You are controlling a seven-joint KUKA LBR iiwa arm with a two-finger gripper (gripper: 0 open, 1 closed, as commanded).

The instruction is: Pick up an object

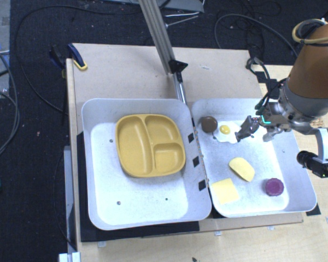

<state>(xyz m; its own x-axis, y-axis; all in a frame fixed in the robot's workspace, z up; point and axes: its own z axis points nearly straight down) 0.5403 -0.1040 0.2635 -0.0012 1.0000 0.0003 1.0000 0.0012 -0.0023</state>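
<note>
Pincer: two-finger gripper (255,130) at the end of the grey arm with an orange band (311,64), low over the right white bin (295,201), near that bin's far edge; its dark fingers (245,131) stand apart with nothing between them, the left-hand finger's tip just beside the egg.
Fried egg: flat white toy egg with a yellow yolk (225,132), lying near the right bin's far left corner, touching or almost touching the finger tip (too close to tell which).
Brown ball: small round brown object (209,124), just left of the egg, close to the right bin's left wall.
Yellow lump: pale yellow rounded oval piece (241,169), near the middle of the right bin, apart from the gripper.
Yellow block: flat pale yellow square slab (225,191), by the right bin's near left corner, just beside the oval piece.
Purple piece: small round purple object (274,186), toward the right bin's near right corner, well apart from the egg.
Left bin: shallow white bin (98,201) beside the right one, their inner walls meeting.
Tray: mustard-yellow plastic plate with three compartments (150,145), lying flat in the far half of the left bin, slightly turned against the bin's edges.
Bench: tan wooden top (126,70) bearing both bins; a blue and yellow clamp (76,58) sits at its far left corner.
</note>
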